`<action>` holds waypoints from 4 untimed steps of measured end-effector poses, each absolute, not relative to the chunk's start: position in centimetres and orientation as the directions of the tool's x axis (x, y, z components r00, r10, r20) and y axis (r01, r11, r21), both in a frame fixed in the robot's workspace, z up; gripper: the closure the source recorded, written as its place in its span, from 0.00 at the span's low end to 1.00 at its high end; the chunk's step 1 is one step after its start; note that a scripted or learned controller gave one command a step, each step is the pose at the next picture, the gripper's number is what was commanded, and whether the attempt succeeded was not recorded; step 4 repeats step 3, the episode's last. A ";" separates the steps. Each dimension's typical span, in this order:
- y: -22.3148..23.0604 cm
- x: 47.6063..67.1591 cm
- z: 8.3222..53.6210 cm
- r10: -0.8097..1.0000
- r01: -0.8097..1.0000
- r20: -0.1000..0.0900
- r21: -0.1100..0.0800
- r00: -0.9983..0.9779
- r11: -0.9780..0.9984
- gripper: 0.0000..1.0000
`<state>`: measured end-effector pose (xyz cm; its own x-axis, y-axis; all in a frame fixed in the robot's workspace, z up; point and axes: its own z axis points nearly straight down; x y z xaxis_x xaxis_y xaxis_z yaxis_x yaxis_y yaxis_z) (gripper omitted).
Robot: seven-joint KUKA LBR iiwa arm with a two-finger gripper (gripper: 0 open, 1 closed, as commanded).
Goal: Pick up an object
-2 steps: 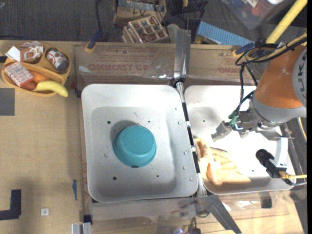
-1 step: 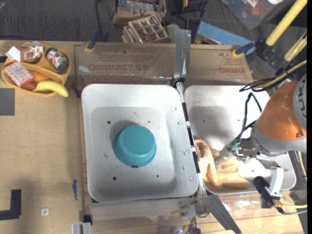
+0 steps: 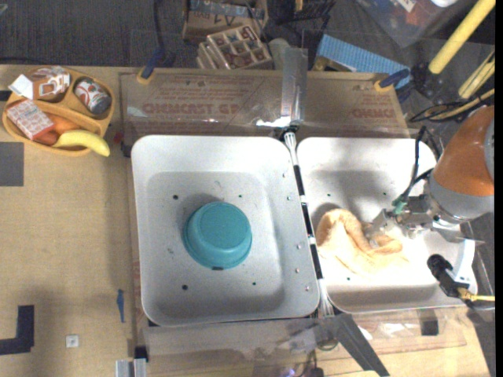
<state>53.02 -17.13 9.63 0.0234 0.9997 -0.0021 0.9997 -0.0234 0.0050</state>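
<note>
Cloth (image 3: pixel 352 238) lies bunched directly under the jaws (image 3: pixel 383 225), right bin (image 3: pixel 354 159).

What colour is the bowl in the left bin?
Teal: the bowl sits upside down in the left bin, clearest in the camera view.

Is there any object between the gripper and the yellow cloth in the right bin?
Nothing visible stands between them. The gripper is already at the right edge of the yellow cloth in the right bin. The teal bowl sits apart in the left bin.
</note>
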 end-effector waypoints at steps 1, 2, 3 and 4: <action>-12.4 53.4 9.2 0.999 0.998 -0.005 0.015 -0.053 0.053 0.00; -10.6 51.0 9.2 0.984 0.983 -0.008 0.019 -0.180 0.181 0.00; -6.8 48.0 18.5 0.963 0.963 -0.001 0.001 -0.268 0.268 0.00; -6.8 48.0 18.5 0.963 0.963 -0.001 0.001 -0.268 0.268 0.00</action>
